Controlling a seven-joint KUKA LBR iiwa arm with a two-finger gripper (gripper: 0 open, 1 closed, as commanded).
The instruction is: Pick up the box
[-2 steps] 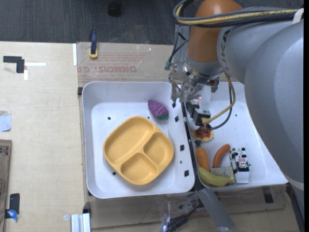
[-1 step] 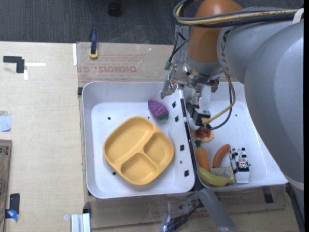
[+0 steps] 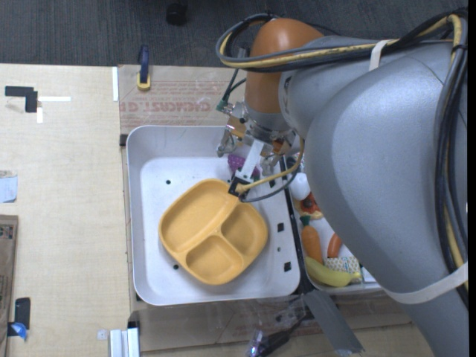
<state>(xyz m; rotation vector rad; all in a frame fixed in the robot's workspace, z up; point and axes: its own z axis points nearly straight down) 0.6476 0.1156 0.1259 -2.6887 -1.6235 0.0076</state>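
Noting the claw (image 3: pixel 249 155) low over a small purple item (image 3: pixel 236 161), likely the box, at the shallow white left bin's (image 3: pixel 152 199) back wall; its spread we cannot tell. Approach step; next, descend squarely, close.

Catching red lettering on the cardboard strip (image 3: pixel 186 104) beyond the white bin (image 3: pixel 131 199), running upside down (looking like "CHEMICAL", hardly certain). Squinting at the smaller line beneath it and making out nothing legible there.
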